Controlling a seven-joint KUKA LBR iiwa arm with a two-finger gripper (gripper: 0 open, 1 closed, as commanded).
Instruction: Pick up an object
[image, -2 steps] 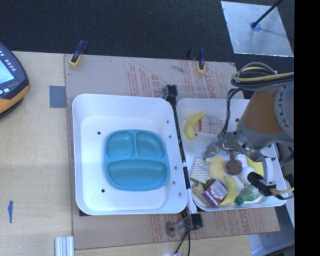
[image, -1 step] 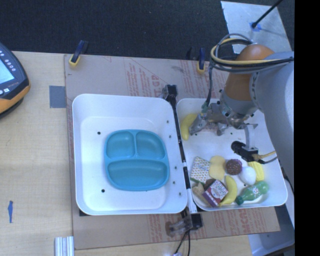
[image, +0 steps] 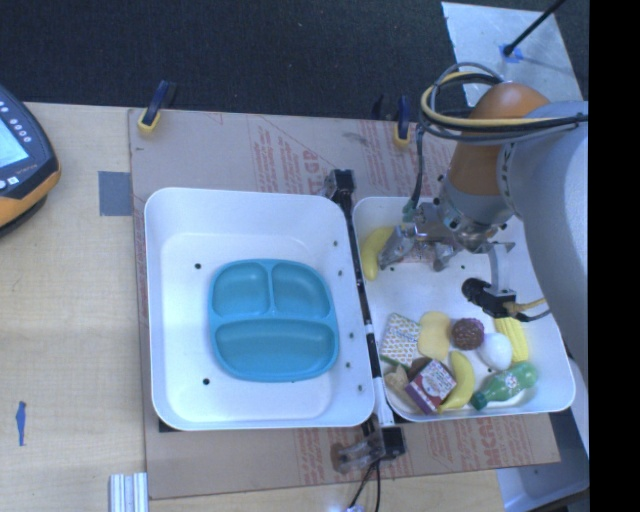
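— Pincer (image: 415, 247) spread open, gripping nothing, low in right bin (image: 560, 400), upper part of frame.
— Banana (image: 374, 251) just left of it, against bin wall?
— Yes. Approach step, probably. Next: shift left over banana, then close.

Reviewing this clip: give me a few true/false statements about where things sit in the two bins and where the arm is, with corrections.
1. The blue divided plate lies in the left bin. True.
2. The toy food pile is in the left bin. False: it lies at the near end of the right bin.
3. The tool is over the far end of the right bin. True.
4. A banana lies in the pile beside a green bottle. True.
5. The corn cob rests on the blue divided plate. False: it is in the right bin, near its right wall.
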